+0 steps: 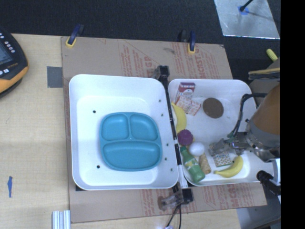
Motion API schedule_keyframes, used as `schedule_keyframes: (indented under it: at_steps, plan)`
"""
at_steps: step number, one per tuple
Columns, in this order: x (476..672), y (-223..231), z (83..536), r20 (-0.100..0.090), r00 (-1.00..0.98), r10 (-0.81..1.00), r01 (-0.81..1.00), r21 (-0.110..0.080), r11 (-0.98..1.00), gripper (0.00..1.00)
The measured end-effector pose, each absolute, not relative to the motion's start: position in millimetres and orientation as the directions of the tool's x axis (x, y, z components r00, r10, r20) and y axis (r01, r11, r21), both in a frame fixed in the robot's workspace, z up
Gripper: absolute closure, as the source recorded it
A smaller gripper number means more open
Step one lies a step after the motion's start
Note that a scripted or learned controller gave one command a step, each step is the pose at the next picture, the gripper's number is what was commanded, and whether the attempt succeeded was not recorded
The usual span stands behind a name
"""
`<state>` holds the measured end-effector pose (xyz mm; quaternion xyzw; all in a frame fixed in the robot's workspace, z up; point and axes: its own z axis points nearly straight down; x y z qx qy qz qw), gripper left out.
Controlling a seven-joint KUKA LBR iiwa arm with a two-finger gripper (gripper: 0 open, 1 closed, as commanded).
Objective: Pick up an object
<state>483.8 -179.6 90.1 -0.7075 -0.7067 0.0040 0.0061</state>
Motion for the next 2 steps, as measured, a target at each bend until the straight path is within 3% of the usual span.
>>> schedule_keyframes:
  at_steps: [1, 2]
  plan:
    - [489.6, -178.8, 102.0, 0.000, -0.006, 1.000, 1.000, -0.005, 0.006, 1.00]
    - [533.0, -125.8, 91.4, 0.001, -0.011, 1.000, 1.000, 0.000, 0.011, 1.00]
